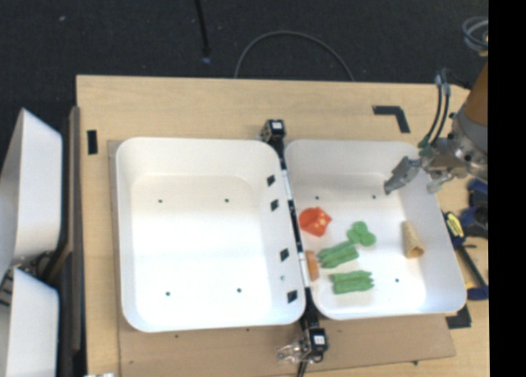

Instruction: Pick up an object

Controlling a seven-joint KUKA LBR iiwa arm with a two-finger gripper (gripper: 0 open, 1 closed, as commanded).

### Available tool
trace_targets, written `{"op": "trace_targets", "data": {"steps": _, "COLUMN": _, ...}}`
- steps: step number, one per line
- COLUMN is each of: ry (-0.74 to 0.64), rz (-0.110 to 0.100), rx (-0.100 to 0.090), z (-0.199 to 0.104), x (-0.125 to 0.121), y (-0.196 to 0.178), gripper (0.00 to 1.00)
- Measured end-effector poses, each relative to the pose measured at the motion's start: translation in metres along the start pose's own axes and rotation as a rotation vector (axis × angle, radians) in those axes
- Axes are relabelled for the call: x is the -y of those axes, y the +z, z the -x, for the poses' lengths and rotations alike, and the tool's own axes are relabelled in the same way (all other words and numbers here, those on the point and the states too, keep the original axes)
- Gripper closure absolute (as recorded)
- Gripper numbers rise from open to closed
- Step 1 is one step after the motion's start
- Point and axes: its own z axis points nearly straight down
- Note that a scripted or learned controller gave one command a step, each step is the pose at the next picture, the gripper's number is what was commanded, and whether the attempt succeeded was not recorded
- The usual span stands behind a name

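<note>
The right bin (345, 158) holds a red lumpy piece (314, 220), three green pieces (362, 234) (338, 254) (352, 282), a tan cylinder (412, 240) and a small orange piece (311, 266) against the left wall. My gripper (417, 180) hovers over the bin's far right corner, above and behind the tan cylinder. Its two fingers are spread open with nothing between them. The arm comes in from the right edge.
The left bin (131, 203) sits beside the right one, joined by black clips (273, 131) along the shared wall. Blue and yellow tools (464, 223) lie on the bench to the right. A white box (33, 186) stands at far left.
</note>
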Motion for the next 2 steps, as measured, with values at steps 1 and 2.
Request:
{"op": "trace_targets", "data": {"steps": 1, "ry": 0.002, "rz": -0.013, "rx": -0.006, "z": -0.042, "x": 0.033, "y": 0.134, "gripper": 0.0}}
{"op": "trace_targets", "data": {"steps": 2, "ry": -0.002, "rz": -0.003, "rx": -0.003, "z": -0.085, "x": 0.067, "y": 0.131, "gripper": 0.0}}
